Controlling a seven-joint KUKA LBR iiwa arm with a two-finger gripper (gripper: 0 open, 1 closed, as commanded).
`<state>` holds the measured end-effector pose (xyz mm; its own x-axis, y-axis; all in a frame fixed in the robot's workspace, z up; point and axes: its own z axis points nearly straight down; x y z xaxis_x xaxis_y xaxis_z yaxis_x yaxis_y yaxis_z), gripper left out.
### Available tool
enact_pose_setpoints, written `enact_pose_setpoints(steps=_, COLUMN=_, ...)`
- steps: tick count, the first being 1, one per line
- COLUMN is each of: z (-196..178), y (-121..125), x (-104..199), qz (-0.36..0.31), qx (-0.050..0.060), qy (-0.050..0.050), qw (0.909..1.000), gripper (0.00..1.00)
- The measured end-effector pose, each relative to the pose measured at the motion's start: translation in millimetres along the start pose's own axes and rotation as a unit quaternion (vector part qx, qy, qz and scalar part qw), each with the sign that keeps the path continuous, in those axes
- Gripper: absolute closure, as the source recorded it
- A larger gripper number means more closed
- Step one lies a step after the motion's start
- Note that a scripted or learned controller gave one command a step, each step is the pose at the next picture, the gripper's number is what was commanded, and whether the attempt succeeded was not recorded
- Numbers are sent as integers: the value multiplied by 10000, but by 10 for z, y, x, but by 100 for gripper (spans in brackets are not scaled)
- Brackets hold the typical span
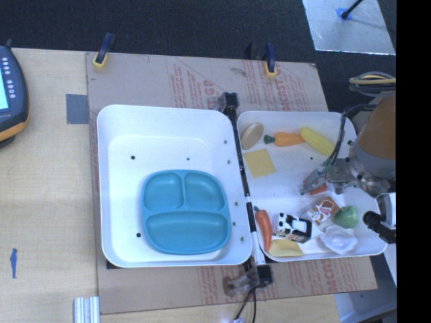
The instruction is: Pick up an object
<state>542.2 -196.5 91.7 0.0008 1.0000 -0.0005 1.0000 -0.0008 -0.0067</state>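
Right bin [291, 121] held all the loose items: a yellow corn-like piece [316, 140] at the back right, an orange carrot [288, 138] just left of it, a tan oval piece [251, 135] in the back left corner, and a flat yellow square [259, 162] below that. Along the front: a red-orange pepper-shaped item [263, 229] against the left wall, a black-and-white cow-patterned toy [293, 227] beside it, a pale yellow wedge [285, 249] in front of the toy, a small brown-and-white carton [322, 212], a green round item [347, 215], and a crumpled clear wrapper [338, 240] near the front right corner. Claw [322, 180] sat low over the right-middle of that bin, above the carton, with a small red-orange bit right under it. Nothing was visibly between its tips; spread or pressed together, couldn't tell from this angle. Arm [377, 140] came in over the bin's right wall. Left bin [111, 180] carried a blue divided plate [185, 211], front of centre. Both bins sat on a cardboard sheet [202, 79] clamped to the bench [40, 200], with a handheld control pad [10, 93] at the far left edge.
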Motion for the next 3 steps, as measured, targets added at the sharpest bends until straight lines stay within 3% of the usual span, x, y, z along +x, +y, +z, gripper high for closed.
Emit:
enact_pose_setpoints(steps=1, z=0, y=133, x=505, qz=-52, qx=-6, qy=20, qw=10000, gripper=0)
enact_pose_setpoints(steps=2, z=-108, y=126, x=466, qz=-39, qx=1, qy=9, qw=10000, gripper=100)
enact_pose_setpoints(steps=3, z=-103, y=124, x=467, qz=-43, qx=5, qy=7, qw=10000, gripper=0)
